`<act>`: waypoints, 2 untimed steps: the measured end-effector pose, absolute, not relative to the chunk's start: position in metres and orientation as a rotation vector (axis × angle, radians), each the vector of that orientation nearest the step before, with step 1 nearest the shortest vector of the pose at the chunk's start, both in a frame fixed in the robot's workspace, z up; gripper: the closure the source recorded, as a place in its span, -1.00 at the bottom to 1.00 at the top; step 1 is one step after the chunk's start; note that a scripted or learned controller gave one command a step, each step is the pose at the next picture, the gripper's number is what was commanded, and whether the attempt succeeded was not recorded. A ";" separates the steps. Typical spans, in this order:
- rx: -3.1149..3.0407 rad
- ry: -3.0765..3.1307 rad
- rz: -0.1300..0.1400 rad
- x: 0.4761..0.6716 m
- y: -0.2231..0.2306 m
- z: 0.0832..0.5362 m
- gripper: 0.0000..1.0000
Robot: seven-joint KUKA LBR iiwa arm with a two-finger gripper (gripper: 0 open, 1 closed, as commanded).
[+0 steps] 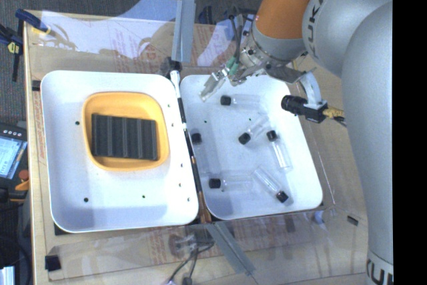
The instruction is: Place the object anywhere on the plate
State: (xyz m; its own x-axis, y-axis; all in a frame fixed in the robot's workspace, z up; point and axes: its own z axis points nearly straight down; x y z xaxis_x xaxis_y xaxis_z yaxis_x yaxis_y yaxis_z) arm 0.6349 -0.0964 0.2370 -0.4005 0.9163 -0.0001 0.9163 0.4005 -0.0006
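A clear vial (212,85) sits between the fingers of the gripper (222,80), lifted over the far left corner of the right bin (303,193); the pincer is clenched on it. More black-capped vials (281,157) lie loose across that bin's floor. The plate (124,103), yellow with a dark ribbed insert, waits in the left bin (60,197). The pick looks done; carrying across and setting down remain.

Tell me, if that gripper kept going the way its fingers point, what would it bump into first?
Probably the white floor of the right bin near its upper-left corner: the gripper slants down and left there. The small black-capped clear vial lies just beside that line; depth is hard to judge.
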 end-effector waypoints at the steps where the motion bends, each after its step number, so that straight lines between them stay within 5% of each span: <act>1: -1.392 -2.813 0.002 0.656 -0.052 0.191 -1.00; 2: -1.415 -2.801 0.004 0.648 -0.011 0.209 -1.00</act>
